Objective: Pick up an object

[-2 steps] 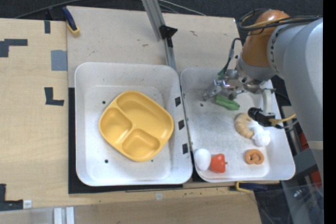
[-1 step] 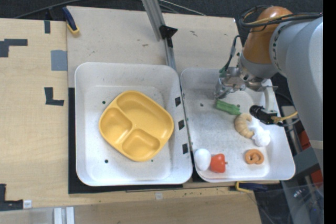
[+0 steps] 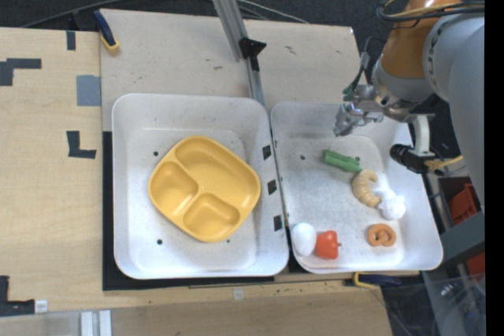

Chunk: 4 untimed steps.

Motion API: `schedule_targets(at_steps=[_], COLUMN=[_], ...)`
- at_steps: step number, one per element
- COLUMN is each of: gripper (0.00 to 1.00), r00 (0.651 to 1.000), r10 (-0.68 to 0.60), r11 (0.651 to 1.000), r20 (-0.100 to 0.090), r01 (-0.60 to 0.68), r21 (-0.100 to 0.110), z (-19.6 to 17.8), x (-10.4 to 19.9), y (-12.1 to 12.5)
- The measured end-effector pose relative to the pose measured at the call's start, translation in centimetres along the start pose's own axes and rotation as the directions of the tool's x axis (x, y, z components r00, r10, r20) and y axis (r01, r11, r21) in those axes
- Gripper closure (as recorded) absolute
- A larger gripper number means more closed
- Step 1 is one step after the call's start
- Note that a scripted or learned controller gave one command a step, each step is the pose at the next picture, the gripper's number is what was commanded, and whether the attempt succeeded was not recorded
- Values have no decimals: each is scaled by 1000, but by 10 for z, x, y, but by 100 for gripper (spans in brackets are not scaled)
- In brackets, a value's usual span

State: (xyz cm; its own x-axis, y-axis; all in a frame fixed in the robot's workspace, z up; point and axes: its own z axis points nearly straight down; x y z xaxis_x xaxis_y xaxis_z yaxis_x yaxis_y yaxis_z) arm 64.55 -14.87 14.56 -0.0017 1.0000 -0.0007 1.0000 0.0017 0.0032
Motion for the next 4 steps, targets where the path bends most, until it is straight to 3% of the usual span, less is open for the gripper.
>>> schedule_targets(at_steps=[2,3,4], gripper=[100,100,100], r00=[1000,1000,1000], r10=[0,-4,-5], r11=[1000,1000,1000], r20=[0,-2,-2], r01=[0,4,5], r21=[-2,5,6], z=[-113,-107,-102], x=[2,57,113], y=[2,-24,-30])
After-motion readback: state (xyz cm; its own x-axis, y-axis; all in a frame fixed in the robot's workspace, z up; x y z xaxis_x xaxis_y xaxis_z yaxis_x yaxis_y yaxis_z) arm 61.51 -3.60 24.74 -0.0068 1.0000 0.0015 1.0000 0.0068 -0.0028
